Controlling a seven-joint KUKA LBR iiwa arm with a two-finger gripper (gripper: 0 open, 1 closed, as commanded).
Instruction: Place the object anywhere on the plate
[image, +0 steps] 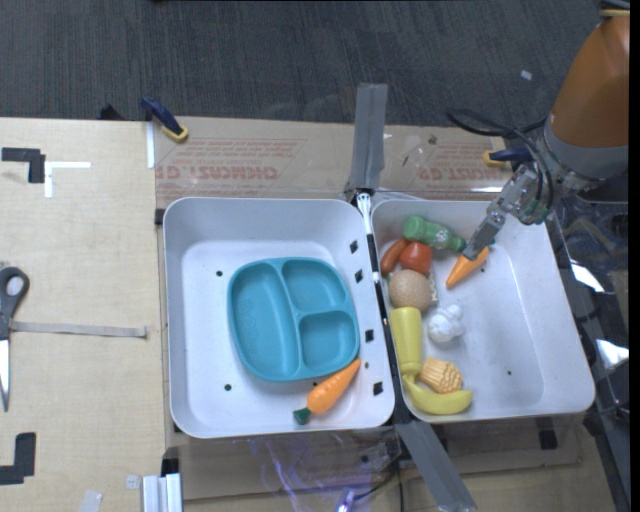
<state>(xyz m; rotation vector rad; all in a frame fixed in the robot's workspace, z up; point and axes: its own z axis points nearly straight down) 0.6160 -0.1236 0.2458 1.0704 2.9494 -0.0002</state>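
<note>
1. Camera view: two shallow white bins sit side by side on the bench, the left bin (190, 300) and the right bin (530, 340), their inner walls touching along the middle.
2. A teal, three-compartment plate (270, 320) lies flat in the left bin, its surface bare.
3. A toy carrot (332, 390) with a green stem lies in the left bin; its orange tip overlaps the plate's lower right rim, while its stem end rests on the bin floor.
4. The gripper (487, 238) hangs over the upper part of the right bin, reaching in from the right below the arm's orange band (598, 75).
5. Its fingers are pinched on the upper end of a second, smaller carrot (466, 267), which slants down and to the left with its tip near the bin floor.
6. That held carrot is in the right bin, well apart from the plate.
7. Along the right bin's left wall lies a cluster of toy food: a green vegetable (432, 233) at the top, a red tomato (415, 257) beneath it, then a tan round piece (409, 290), a white knobbly piece (445, 324), a yellow cylinder (406, 335), a corn piece (440, 376), and a banana (438, 400) at the bottom.
8. On the bench to the left lie scissors (8, 320), partly cut off by the edge.
</note>
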